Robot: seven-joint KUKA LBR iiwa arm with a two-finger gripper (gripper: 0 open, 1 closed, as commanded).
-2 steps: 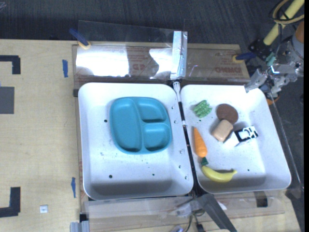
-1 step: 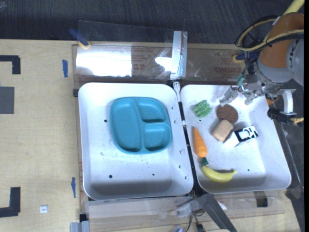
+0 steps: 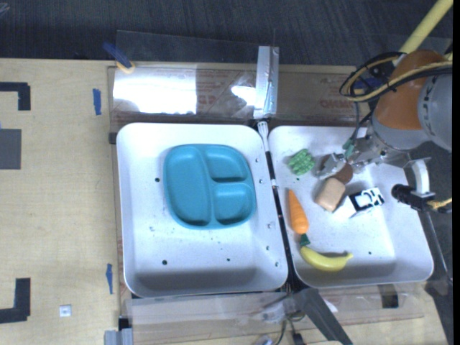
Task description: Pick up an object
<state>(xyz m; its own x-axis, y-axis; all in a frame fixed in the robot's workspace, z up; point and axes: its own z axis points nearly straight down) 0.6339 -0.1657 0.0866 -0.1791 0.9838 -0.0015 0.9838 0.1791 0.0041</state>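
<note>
Nearest the viewer in the right bin (image 3: pixel 413 261) lies a yellow banana (image 3: pixel 325 259), curved along the near wall, and just beyond it an orange carrot (image 3: pixel 297 213) stands lengthwise close to the divider between the two bins. Further in, near the middle of the right bin, a tan block (image 3: pixel 330 192) sits tilted, with a small black-and-white object (image 3: pixel 364 200) just to its right. The gripper (image 3: pixel 343 165) hangs right over the far edge of the tan block, which looks like the likeliest target; whether its tips are apart or together I cannot tell, since they blur into the block and the metal hardware around them, and I cannot say that anything is held. Just left of the gripper, toward the far side, rests a green knobbly toy (image 3: pixel 301 162). In the left bin (image 3: pixel 136 214) a blue divided plate (image 3: pixel 210 185) lies flat near the centre, well apart from the action. The risk, as I judge it, is crowding: the block is tilted and flanked closely, so the gripper could slip off a slanted face, nudge the black-and-white object, or come up with nothing.
</note>
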